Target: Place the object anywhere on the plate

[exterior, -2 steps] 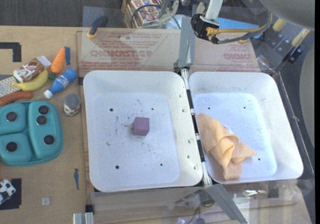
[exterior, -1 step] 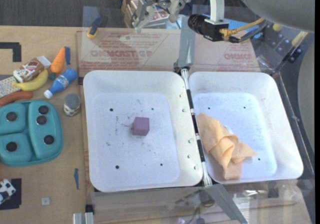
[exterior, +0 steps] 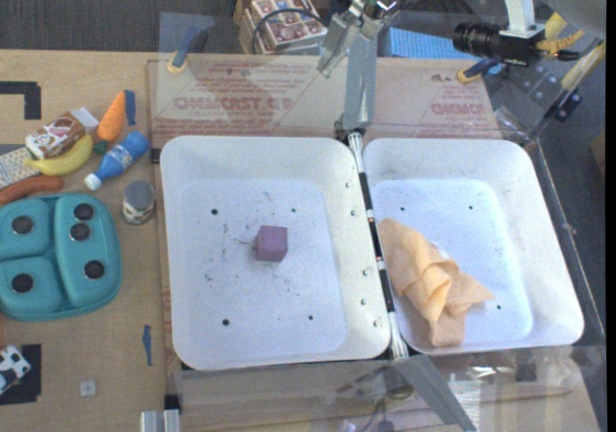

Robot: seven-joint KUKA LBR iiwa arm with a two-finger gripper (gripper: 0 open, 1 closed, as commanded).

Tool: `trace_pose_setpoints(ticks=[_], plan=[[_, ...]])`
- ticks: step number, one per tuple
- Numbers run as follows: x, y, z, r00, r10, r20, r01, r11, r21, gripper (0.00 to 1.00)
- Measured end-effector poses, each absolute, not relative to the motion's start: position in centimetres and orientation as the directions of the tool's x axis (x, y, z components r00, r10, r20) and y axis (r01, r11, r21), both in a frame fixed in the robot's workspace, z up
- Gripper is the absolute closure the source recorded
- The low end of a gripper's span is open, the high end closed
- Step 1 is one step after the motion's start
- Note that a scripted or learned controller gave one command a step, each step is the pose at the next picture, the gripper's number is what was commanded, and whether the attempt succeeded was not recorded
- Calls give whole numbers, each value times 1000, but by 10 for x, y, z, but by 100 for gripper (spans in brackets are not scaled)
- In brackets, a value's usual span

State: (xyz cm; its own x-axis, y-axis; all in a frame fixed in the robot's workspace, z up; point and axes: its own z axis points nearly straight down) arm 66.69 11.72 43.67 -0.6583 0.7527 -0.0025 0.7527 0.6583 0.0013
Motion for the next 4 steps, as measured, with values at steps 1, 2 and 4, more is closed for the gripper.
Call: trace_pose_setpoints(ticks=[1, 2, 4], plan=[[660, 75, 437, -797, 604, -3, 604, 797, 2, 0], [661, 76, 450, -798, 603, -11, 603, 798, 6, 100], [660, -7, 216, -774, 633, -3, 633, 774, 2, 100]])
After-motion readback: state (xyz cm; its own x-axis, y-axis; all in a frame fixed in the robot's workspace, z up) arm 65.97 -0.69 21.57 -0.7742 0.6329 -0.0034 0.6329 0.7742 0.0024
